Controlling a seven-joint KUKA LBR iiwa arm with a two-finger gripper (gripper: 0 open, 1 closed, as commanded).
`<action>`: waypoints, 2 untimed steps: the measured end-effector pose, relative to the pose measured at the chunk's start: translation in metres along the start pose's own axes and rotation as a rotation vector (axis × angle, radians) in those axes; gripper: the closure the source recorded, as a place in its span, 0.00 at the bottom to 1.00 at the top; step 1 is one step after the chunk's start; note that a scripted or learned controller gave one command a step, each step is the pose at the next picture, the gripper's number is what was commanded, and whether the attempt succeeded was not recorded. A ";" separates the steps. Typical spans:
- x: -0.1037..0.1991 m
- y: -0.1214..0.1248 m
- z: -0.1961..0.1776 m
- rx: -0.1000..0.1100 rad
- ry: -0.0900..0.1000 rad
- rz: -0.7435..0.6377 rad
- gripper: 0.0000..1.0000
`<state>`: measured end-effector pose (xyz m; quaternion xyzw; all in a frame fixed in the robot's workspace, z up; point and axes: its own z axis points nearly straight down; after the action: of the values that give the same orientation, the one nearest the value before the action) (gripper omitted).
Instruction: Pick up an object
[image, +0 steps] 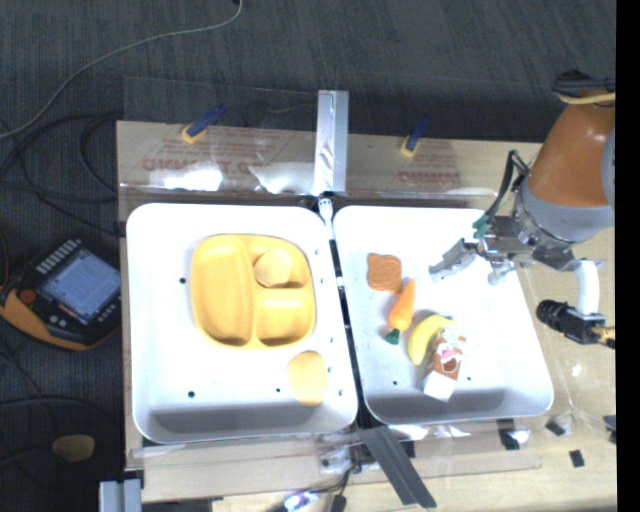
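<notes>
A dark grey carpet (120, 80) surrounds the pale wooden bench (470, 160). Thin cables (60, 85) trail across the carpet left of the bench, and a handheld control pad (65, 292) with an orange edge lies there too. Even light falls on everything.

Two bins (150, 330) – one tray (225, 300), carrot (402, 302), banana (424, 335), carton (445, 365).
</notes>
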<state>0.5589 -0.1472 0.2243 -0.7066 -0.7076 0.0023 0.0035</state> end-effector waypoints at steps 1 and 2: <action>0.025 -0.049 0.131 -0.003 -0.001 -0.017 0.00; 0.025 -0.051 0.126 0.005 0.001 -0.015 1.00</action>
<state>0.5073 -0.1222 0.0991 -0.7014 -0.7128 0.0040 0.0056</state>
